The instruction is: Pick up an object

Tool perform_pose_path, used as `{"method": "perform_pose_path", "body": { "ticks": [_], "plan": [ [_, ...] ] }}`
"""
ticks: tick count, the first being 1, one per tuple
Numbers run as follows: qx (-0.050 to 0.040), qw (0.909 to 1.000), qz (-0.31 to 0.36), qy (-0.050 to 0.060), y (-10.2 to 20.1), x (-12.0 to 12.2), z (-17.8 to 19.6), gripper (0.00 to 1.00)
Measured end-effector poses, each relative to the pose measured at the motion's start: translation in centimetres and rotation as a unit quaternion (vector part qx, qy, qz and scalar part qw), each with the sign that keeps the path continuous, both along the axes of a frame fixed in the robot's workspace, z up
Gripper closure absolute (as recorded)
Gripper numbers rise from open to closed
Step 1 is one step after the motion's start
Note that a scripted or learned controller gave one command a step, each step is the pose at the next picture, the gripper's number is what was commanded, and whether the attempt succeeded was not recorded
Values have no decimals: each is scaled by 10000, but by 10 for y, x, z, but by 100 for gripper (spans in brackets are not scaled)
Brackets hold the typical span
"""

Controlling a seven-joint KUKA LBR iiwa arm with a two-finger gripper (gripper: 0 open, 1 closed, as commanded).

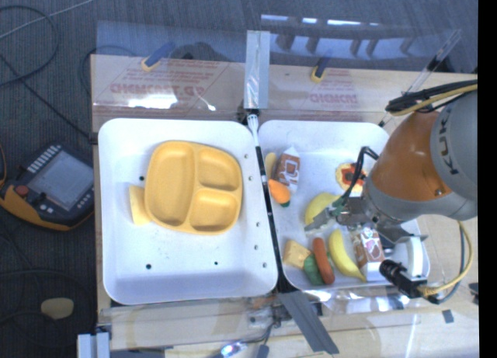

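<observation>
- Near edge of the right bin [326, 133]: cheese wedge [295, 254], hot dog [323, 260], banana [344, 254].
- Mid-bin: the gripper [339, 214] hovers just over a yellow lemon [319, 207]; whether it grips anything cannot be told.
- Far left corner: carrot [279, 191], small carton [290, 167].
- Left bin [124, 271]: yellow divided plate [192, 186], centred.

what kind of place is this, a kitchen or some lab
Most likely a robotics lab test bench, not a kitchen: a grey and orange robot arm reaches over two shallow white bins, a handheld control pendant lies on the carpet, and the food looks like plastic toys.
</observation>
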State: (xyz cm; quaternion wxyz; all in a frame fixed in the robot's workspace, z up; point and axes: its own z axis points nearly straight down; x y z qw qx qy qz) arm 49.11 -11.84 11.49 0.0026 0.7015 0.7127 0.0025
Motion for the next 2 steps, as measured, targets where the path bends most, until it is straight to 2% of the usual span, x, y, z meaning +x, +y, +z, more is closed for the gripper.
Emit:
{"method": "perform_pose_path", "body": {
  "ticks": [1, 2],
  "plan": [
    [-22, 9974, 714, -54, 12, 12, -24, 0],
    [-8, 9974, 716, -47, 13, 13, -15, 100]
  ]
}}
